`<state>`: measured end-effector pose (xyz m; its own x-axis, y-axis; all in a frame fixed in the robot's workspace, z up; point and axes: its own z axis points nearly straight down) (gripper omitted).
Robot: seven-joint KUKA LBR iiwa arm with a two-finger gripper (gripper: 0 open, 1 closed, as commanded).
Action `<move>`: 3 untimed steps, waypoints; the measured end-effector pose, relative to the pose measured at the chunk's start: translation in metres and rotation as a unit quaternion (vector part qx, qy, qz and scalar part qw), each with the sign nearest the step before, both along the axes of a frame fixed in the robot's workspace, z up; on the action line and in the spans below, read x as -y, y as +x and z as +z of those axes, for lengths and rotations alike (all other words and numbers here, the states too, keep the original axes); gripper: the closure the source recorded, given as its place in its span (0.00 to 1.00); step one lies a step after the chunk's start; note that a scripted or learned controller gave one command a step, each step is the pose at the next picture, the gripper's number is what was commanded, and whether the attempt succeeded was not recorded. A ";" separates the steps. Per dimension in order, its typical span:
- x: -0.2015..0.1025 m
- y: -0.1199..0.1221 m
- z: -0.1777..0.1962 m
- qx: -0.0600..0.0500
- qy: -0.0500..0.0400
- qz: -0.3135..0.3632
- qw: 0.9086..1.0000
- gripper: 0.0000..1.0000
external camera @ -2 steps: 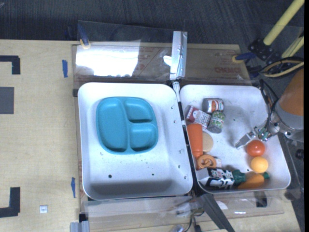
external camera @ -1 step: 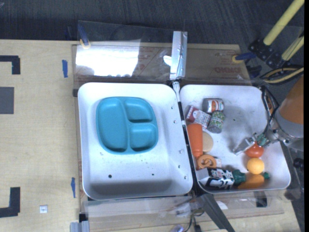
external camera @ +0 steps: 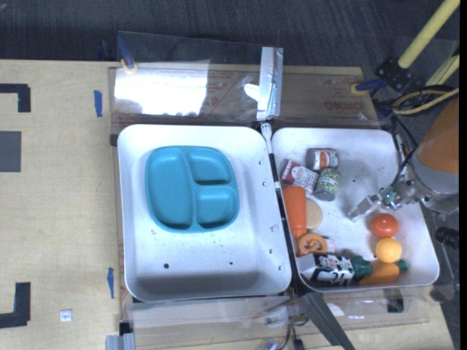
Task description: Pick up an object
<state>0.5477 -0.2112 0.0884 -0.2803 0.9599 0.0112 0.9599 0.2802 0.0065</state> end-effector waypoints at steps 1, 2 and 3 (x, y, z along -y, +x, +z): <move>0.000 -0.033 0.001 0.003 0.001 -0.036 0.999 0.00; 0.004 -0.032 0.012 0.006 -0.004 -0.038 0.999 1.00; -0.093 -0.024 0.004 0.007 -0.006 -0.023 1.000 1.00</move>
